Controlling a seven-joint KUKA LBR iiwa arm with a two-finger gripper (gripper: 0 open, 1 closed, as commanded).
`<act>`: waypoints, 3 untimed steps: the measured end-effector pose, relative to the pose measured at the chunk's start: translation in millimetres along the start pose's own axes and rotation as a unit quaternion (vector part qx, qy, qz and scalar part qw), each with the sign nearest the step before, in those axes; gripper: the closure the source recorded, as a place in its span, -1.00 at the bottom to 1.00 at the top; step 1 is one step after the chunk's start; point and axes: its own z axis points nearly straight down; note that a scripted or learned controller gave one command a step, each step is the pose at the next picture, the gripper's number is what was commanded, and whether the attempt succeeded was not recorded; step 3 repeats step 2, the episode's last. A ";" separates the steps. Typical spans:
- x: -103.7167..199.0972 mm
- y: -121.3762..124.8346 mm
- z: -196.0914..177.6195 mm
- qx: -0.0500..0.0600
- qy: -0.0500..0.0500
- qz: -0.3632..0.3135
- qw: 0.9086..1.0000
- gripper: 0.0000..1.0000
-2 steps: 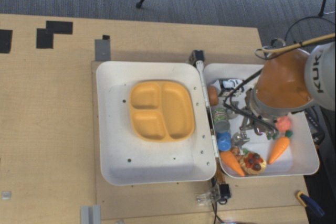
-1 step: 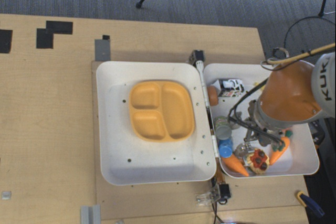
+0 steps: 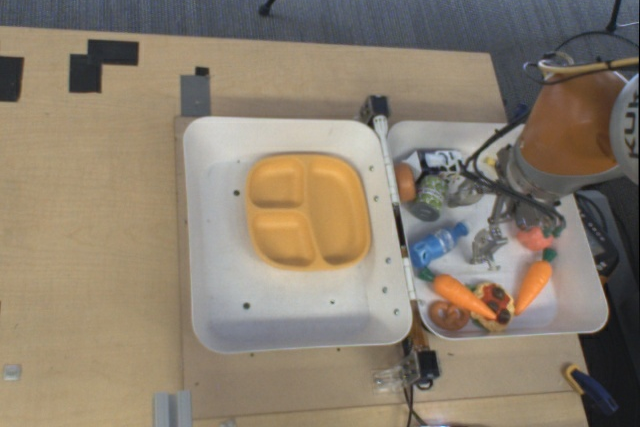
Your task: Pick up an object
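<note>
Camera view: the tool [image 3: 487, 248] hangs low in the right bin [image 3: 580, 320], over a bare patch of white floor between the blue bottle [image 3: 437, 246] on one side and a pinkish-red toy [image 3: 534, 237] on the other. Whether its fingers are spread or pressed together I cannot tell; the metal parts blur into one another, and nothing is visibly pinched between them.

No single object is named by the task, so any piece in this bin will serve. The nearest candidates are the blue bottle, lying on its side just beside the tool, and the upright-slanted carrot [image 3: 533, 283] near the bin's far corner. A good grasp likely means centring over one item, turning the fingers across its narrow width, and descending until they straddle it rather than landing on top.

Crowding is the main hazard. A second carrot [image 3: 458, 293] lies touching a red and yellow toy [image 3: 493, 300], with a brown round piece [image 3: 449, 316] next to them. A green can [image 3: 430, 196], a small dark carton [image 3: 437, 160] and a brown egg-like piece [image 3: 404, 182] cluster near the divider. The left bin [image 3: 215, 315] carries a yellow divided plate [image 3: 305, 211], well apart. Both bins rest on the tabletop [image 3: 90, 245].
</note>
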 end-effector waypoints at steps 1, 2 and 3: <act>-66.7 10.4 -1.8 0.004 0.011 -0.069 0.998 -1.00; -74.2 12.5 -16.0 0.006 -0.006 -0.067 0.998 1.00; -74.2 12.5 -16.0 0.006 -0.006 -0.067 0.998 1.00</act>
